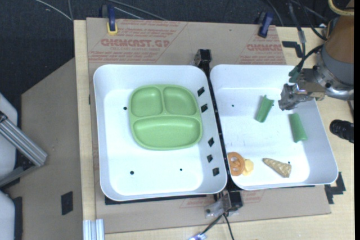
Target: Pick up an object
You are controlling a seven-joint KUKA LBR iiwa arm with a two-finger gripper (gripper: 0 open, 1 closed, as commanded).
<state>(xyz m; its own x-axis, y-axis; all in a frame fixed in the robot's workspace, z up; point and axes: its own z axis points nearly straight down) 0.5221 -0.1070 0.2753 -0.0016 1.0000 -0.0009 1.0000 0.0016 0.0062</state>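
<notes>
Nearest the camera, in the right white plastic bin (315, 177), lie an orange pretzel-shaped toy (238, 164) and a tan wedge resembling a pizza slice (279, 166), near each other at the front wall. Behind them a green cylindrical stick (298, 127) lies towards the right wall, and a second, shorter green block (262, 109) lies tilted near the bin's middle. The two-finger gripper (291, 96) hangs between and just beyond these two green pieces, holding nothing visible; whether it is spread or closed cannot be told. The left white bin (112, 166) holds a pale green sectioned plate (165, 117). A good pick probably centres over one green piece, aligning the fingers across its narrow width before descent.
</notes>
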